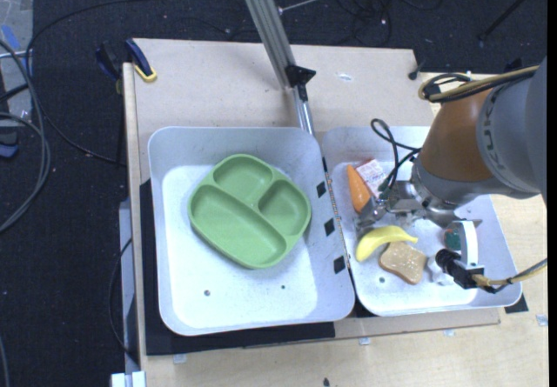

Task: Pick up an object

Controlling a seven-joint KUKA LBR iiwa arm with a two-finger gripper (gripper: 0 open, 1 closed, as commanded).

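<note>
In the right bin [500,229] lie an orange carrot [358,188], a yellow banana [381,241], a slice of toast [403,263] and a small white-and-red packet [371,172]. My gripper [378,212] is low in this bin, just above the banana's upper end and right beside the carrot's lower end. I see nothing held in it. The grey arm with its orange band [457,146] covers the bin's back right part.
The left bin [226,303] holds a green divided plate [251,210]. A slanted metal pole [270,20] comes down to the bench between the bins' far edges. Black clips [331,220] sit along the shared wall.
</note>
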